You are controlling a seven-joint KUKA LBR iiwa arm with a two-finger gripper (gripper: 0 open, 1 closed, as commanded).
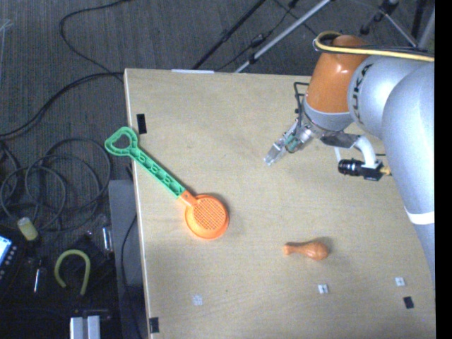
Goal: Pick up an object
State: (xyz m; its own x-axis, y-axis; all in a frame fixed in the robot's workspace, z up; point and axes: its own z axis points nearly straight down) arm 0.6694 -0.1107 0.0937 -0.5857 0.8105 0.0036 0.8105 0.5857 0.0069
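Two toys lie below the pincer [274,154], whose grip state I cannot tell: strainer [207,216] lower-left, drumstick [308,249] beneath.

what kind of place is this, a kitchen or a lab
Most likely a robotics lab, not a kitchen. A grey and orange arm reaches over a bare bench, loose cables lie on the carpet, and metal stands are set up behind.

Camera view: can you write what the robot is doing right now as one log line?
gripper: above bare board, holding nothing seen | strainer: orange head, green handle, lying left | drumstick toy: lying below gripper, untouched | pick: not yet done
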